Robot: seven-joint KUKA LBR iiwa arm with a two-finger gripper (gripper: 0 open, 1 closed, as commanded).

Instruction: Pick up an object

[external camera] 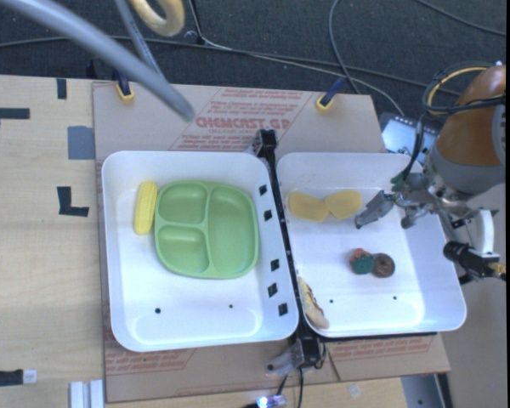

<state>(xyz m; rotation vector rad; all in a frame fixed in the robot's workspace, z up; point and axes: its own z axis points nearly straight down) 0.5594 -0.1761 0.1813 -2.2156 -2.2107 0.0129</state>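
My gripper (390,214) hangs over the right bin (425,308), near its back right part, open with nothing between its fingers. One dark finger (370,212) points left, toward two pale yellow pieces (323,205) lying just to its left at the back of the bin. A small cluster of a red-green item and a brown ring (373,264) lies in front of the gripper, apart from it. A tan and yellow object (313,305) rests against the bin's front left wall.
The left bin (127,313) holds a green divided plate (206,229) and a yellow corn cob (144,207) beside it. A black divider (276,228) runs between the bins. Cables lie on the dark floor behind the bench.
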